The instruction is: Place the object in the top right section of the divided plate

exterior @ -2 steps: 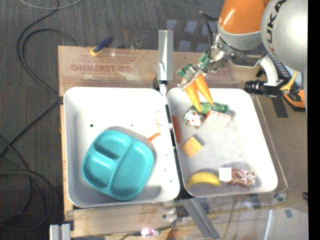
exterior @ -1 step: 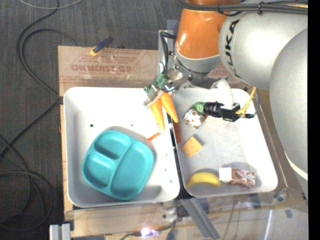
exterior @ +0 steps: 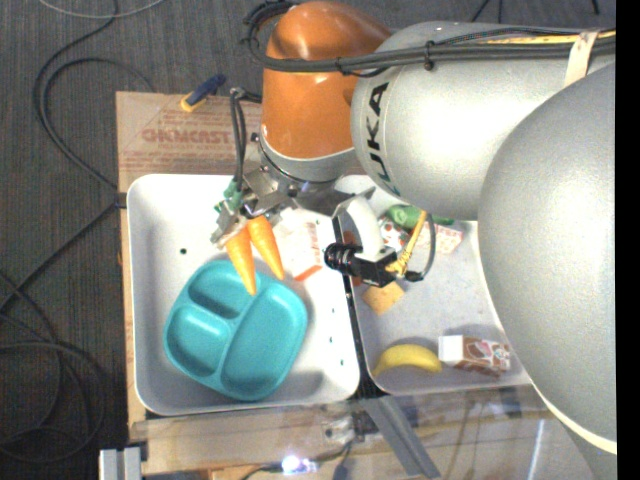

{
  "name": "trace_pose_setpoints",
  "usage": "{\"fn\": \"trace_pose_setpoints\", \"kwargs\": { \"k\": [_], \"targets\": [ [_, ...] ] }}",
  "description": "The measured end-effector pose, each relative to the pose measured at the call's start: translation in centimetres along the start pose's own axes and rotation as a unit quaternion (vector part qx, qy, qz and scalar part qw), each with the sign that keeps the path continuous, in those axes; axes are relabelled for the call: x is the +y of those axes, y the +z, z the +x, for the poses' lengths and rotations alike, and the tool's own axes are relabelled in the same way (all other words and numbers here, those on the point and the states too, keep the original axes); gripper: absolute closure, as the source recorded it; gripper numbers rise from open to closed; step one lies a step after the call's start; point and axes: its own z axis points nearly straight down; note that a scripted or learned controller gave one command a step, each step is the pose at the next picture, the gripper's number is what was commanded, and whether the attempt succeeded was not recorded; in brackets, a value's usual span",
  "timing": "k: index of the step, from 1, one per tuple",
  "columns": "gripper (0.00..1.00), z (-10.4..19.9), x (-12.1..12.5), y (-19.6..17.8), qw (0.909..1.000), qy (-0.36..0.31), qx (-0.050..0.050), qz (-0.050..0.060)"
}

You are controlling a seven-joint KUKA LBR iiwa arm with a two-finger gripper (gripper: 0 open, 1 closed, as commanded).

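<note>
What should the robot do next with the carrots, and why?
Probably carry them a little farther over the teal divided plate and lower. The carrots hang from the gripper with their tips just at the plate's upper edge, above the left bin, so they look not yet over the top right section. Whether the grip is firm is hard to tell.

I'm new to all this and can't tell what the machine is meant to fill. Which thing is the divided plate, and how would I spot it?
Start at the left bin, the white one under the arm's orange band. The plate lies toward its near end, just below two carrots hanging at the gripper. It is the scene's one teal thing, rounded and split by ridges into three sections.
</note>
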Motion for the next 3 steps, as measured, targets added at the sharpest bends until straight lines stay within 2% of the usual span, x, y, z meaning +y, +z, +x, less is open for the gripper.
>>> {"fn": "trace_pose_setpoints", "kwargs": {
  "k": [1,2,3],
  "targets": [
    [1.00,3.5,1.9,3.1,0.9960,0.089,0.000,0.002],
    [1.00,3.1,-4.4,8.5,0.9996,0.029,0.000,0.002],
    [1.00,-2.6,-8.6,3.5,1.0000,-0.006,0.000,0.000]
  ]
}}
